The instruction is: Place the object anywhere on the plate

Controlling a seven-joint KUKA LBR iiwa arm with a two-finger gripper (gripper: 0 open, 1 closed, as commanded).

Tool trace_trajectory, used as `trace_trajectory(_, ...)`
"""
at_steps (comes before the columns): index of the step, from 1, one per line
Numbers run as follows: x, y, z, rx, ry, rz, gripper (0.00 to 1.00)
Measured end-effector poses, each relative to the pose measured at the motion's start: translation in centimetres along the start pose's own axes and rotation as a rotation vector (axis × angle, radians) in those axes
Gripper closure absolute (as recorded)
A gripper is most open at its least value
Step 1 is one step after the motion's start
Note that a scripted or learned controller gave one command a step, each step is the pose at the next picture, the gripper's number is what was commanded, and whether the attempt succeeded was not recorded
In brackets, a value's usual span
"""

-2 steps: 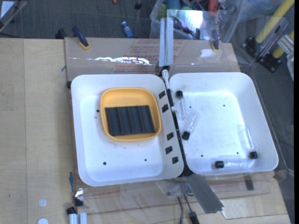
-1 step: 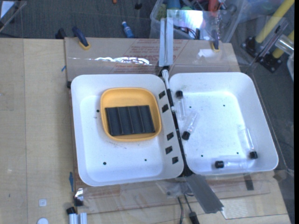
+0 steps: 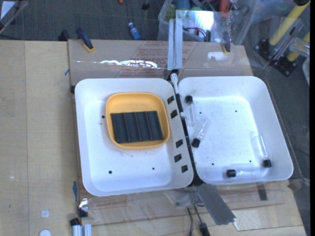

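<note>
End effector state I cannot tell; I'd pinch the clear vial (image 3: 202,128) mid-body, then lower it flat onto the plate (image 3: 114,102).

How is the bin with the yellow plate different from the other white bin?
The left white bin holds a yellow square plate with a dark ribbed block on it; the right white bin holds small clear plastic tubes with black caps instead. The left bin's things sit in its middle; the right bin's tubes lie scattered near its edges. Both bins are shallow and white.
</note>
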State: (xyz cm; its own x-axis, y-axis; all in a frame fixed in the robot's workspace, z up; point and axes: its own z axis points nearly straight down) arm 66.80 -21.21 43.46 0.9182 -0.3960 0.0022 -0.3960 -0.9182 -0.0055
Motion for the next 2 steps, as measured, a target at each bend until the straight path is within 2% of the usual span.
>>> trace_trajectory(1, 0.29, 0.67, 0.03, 0.000, -0.001, -0.211, 1.00)
trace_trajectory(2, 0.30, 0.66, 0.33, 0.000, -0.001, -0.209, 1.00)
